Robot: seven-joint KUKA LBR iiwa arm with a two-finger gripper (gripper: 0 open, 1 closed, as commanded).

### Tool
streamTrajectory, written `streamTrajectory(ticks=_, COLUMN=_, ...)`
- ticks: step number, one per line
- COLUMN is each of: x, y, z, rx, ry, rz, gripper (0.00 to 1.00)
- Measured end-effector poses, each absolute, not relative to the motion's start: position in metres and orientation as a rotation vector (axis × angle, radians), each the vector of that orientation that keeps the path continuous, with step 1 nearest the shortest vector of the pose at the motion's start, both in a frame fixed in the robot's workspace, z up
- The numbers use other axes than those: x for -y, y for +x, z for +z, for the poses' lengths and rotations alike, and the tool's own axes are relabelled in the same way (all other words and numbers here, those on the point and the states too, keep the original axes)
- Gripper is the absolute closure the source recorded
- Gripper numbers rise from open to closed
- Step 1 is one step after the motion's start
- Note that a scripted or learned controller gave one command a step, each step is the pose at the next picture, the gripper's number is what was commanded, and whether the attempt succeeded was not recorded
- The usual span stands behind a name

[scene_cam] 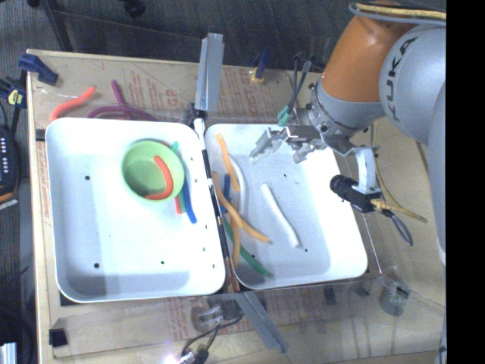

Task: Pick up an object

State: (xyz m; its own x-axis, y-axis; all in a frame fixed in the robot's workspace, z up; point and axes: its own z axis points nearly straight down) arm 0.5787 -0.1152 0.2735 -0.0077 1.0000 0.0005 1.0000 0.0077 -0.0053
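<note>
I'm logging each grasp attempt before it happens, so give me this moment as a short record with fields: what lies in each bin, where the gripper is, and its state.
left bin: green bowl with a red strip curled in it; blue stick beside the bowl
right bin: white stick, orange strips, green piece
gripper: above the right bin's far edge
gripper state: open, nothing between the fingers

The arm (409, 59) is smooth grey, rounded in its casings, with a broad orange band above the wrist and dark "KUKA" lettering (partly cut off) on the grey shell. Behind the jaws, the gripper (284, 144) is bare silvery metal, angular, with thin cables alongside.
</note>
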Motion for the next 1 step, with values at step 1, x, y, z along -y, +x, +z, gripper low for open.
streamTrajectory(ticks=1, x=0.089, y=0.6044, z=0.1904, rx=2.391, ry=-2.032, rz=0.005, gripper=0.0)
